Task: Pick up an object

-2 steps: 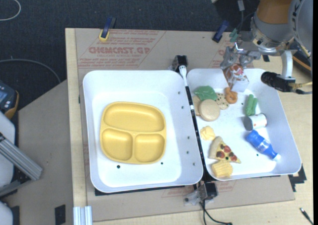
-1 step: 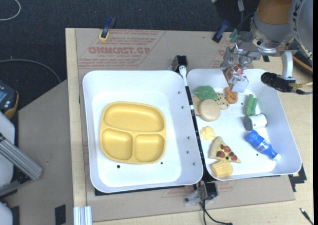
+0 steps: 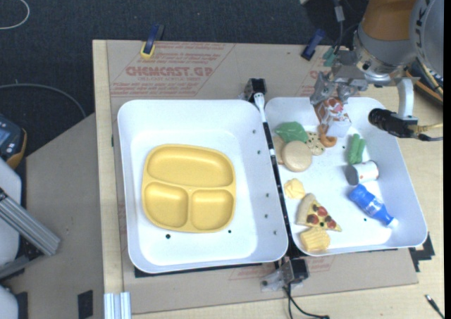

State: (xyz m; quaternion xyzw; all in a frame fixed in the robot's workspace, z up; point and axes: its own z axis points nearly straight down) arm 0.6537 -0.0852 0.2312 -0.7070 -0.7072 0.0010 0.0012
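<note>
Only readable thing is the red print on the brown cardboard sheet (image 3: 183, 67) under the bins: looks like "CHEMCAST GP" in big letters. There's smaller red lines below it and more off to the right, too blurry to read.

Both white bins (image 3: 134, 170) are viewed obliquely from a single camera fixed above the bench. The arm (image 3: 394, 15) is seen entering at right.
</note>
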